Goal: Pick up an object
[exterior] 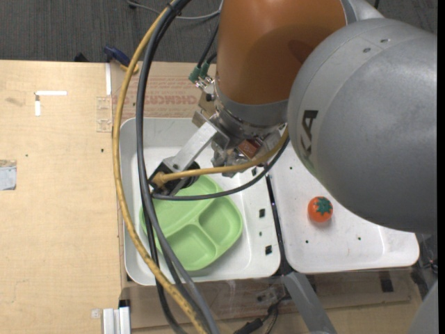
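A light green divided plate (198, 228) lies in the left white bin (132, 186), towards its front. A small orange and red toy fruit with a green top (320, 209) sits in the right white bin (361, 252). The arm's orange band and grey body reach in over the back of the left bin and cover the gripper, so its fingers are hidden from me. The wrist hangs above the far edge of the green plate.
A bare wooden bench top (55, 186) stretches left of the bins. A cardboard sheet with red print (167, 96) lies behind the left bin. A yellow cable and black cables loop across the left bin.
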Tool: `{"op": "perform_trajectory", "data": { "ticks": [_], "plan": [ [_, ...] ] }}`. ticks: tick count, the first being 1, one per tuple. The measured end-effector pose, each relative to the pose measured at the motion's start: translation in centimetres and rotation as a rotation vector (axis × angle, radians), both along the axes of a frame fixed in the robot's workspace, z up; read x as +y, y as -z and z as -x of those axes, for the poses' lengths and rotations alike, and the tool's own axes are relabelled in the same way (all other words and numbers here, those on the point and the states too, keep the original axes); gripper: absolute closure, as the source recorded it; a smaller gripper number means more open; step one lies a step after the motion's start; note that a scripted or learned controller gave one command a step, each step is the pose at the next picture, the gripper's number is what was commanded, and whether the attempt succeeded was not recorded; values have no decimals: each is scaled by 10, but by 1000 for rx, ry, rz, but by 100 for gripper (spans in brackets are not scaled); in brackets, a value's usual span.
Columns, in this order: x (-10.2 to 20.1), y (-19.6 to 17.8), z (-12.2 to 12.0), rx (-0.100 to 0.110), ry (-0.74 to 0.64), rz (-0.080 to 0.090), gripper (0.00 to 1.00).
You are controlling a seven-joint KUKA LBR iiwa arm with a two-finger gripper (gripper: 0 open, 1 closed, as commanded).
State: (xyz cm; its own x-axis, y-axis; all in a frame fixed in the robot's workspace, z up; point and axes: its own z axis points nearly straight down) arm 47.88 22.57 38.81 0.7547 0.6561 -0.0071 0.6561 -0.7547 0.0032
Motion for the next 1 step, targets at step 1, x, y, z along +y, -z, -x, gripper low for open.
{"op": "perform_trajectory", "data": {
  "ticks": [1],
  "plan": [
    [3, 279, -22, -12, -202, -9, 100]
  ]
}}
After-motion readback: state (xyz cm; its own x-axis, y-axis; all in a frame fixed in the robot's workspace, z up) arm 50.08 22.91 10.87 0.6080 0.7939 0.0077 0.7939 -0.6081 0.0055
